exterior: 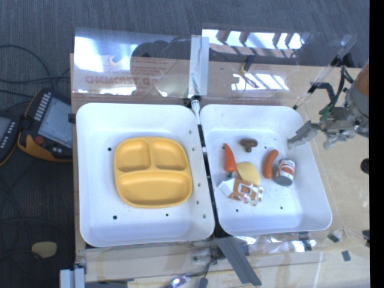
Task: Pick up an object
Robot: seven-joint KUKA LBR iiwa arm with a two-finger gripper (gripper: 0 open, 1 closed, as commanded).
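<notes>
Closest to the camera is the front rim of the right bin (273,228), and beside it the front rim of the left bin (144,240). Now start from the gripper (303,135). You see it over the right edge of the right bin, not far from the back right corner, and it seems to hang above the rim and not down among the things. Whether it is open or closed I cannot tell from this angle, and I see no object in it.

The things nearest to it are the can (285,171), lying on its side toward the right edge of the bin, and the orange sausage (270,163), just beside the can and perhaps touching it. Farther toward the middle wall are a small brown piece (248,143), a carrot (230,158), a yellow fruit (248,173) and a white and orange packet (243,191); the last three lie close together. In the left bin there is a yellow plate (153,171) with three compartments, in the middle of the bin.

My judgement is that you are at the approach step: nothing is picked yet. The next move asks you to choose one object, bring the gripper over it and go down. The brown piece stands apart from the others, so it may be easier. The can and sausage are nearer, but being so close together, one could be pushed away.
</notes>
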